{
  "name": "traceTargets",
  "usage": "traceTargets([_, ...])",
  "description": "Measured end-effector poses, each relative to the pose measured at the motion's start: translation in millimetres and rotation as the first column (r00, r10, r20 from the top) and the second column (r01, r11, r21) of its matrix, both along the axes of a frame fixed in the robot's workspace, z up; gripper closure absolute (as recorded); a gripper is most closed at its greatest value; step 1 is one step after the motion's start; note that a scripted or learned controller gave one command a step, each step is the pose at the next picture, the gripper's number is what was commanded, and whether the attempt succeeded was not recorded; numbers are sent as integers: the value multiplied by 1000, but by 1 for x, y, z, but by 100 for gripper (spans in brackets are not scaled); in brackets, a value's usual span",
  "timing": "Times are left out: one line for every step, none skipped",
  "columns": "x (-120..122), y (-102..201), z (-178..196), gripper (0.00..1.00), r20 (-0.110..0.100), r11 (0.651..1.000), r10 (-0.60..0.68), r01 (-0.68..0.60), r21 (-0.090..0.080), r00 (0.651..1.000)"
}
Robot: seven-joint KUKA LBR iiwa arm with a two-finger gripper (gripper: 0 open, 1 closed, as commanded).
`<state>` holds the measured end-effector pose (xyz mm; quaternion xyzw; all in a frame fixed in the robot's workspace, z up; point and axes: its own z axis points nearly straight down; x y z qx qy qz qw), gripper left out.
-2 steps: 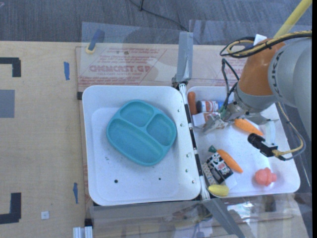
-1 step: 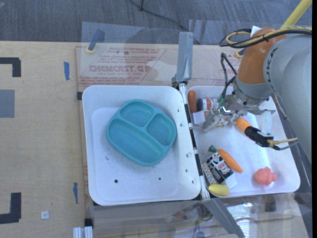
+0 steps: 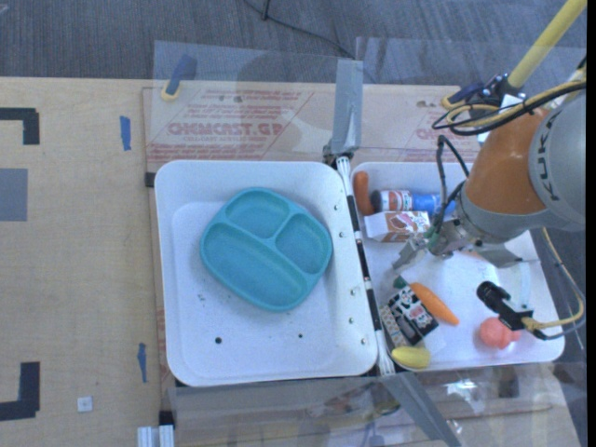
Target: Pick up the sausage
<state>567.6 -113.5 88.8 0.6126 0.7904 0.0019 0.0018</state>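
The sausage (image 3: 360, 192) sits tucked against the right bin's (image 3: 549, 347) far-left wall — awkward spot. The gripper (image 3: 416, 250) hovers near it, fingers spread open and empty, probably lining up.

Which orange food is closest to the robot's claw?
The carrot, lying just below the gripper. The sausage sits farther off, in the right bin's upper left corner.

Teal divided plate (image 3: 266, 248) in left bin (image 3: 186, 343)
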Motion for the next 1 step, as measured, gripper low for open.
traceTargets([2, -3, 12, 100, 10, 1000, -6, 6, -1, 1000])
